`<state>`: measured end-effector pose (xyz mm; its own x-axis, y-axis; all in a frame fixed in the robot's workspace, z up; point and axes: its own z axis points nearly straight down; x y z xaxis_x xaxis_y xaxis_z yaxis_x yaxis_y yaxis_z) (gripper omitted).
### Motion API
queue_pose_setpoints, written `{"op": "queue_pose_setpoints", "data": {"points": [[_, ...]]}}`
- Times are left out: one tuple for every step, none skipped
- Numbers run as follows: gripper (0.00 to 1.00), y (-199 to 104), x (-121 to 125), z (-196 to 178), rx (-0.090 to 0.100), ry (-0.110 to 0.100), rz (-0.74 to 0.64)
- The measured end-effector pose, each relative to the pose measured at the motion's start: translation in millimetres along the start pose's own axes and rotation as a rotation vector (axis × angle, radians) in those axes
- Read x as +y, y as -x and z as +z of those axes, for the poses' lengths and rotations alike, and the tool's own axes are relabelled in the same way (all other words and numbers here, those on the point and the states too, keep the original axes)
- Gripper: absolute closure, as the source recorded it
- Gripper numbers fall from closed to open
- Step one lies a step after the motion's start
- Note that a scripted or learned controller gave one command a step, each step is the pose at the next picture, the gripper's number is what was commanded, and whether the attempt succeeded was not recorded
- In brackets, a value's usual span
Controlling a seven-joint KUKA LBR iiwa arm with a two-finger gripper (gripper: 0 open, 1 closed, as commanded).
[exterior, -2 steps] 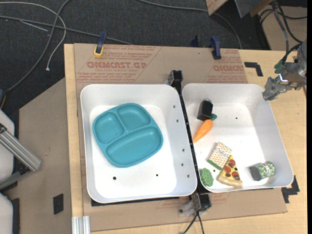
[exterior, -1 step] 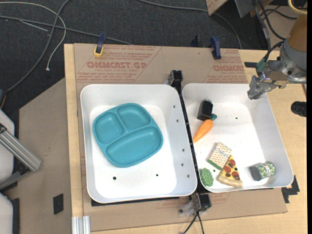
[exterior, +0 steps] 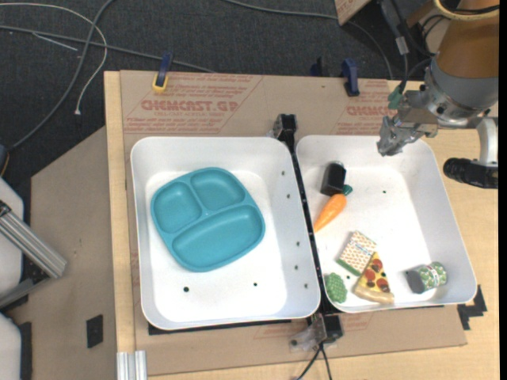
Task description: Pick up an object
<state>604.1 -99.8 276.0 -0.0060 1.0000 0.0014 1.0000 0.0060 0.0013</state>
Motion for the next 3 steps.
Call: {"op": "queue_pose_setpoints", "data": {"points": [[1.00,-50,12,18,0.001,-0.004,0.001],[1.00,-111,19,32,0.002,-0.004,-0.001],[1.00,-157,36,41,0.000,0.000,0.001]]}}
